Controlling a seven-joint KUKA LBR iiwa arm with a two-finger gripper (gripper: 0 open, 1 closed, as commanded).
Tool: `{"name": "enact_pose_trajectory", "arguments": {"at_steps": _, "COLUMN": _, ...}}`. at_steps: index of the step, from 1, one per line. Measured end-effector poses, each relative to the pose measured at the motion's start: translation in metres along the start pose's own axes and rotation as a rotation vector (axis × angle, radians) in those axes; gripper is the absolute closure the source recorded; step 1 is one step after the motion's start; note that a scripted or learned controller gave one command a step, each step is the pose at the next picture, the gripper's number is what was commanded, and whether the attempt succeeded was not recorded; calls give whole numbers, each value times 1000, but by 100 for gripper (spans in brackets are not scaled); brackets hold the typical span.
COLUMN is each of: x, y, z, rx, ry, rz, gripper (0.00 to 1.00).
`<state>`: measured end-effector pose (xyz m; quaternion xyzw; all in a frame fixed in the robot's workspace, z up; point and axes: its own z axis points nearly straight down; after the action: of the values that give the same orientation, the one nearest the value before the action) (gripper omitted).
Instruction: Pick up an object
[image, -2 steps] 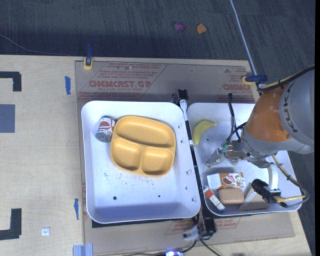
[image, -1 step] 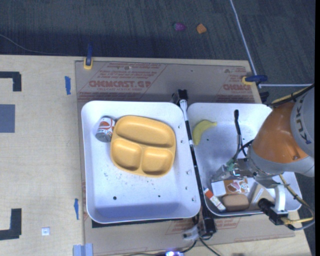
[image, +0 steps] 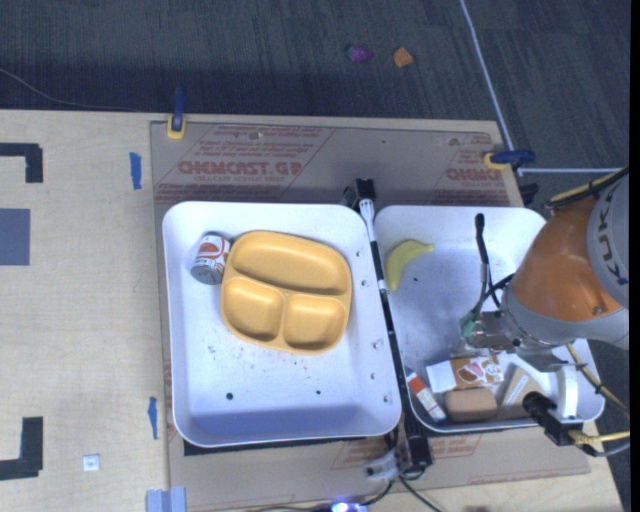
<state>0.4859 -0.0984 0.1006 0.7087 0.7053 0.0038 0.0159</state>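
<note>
On the pale wooden bench (image: 80, 330), two white bins (image: 190, 330) sit on cardboard; jaws' state unclear.

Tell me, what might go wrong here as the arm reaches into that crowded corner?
The small packets and the brown block lie packed together in the right bin corner, so the gripper could catch two things or none. They also sit against the bin wall, which may block a clean grab. A black cable hangs nearby and might snag.
</note>
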Motion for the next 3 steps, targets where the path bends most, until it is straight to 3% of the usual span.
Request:
{"name": "enact_pose_trajectory", "arguments": {"at_steps": 1, "x": 0, "y": 0, "z": 0, "rx": 0, "ry": 0, "rz": 0, "gripper": 0}}
{"name": "enact_pose_trajectory", "arguments": {"at_steps": 2, "x": 0, "y": 1, "z": -10, "rx": -4, "ry": -1, "rz": 1, "gripper": 100}}
{"name": "enact_pose_trajectory", "arguments": {"at_steps": 3, "x": 0, "y": 1, "z": -10, "rx": -3, "ry": -1, "rz": 1, "gripper": 0}}
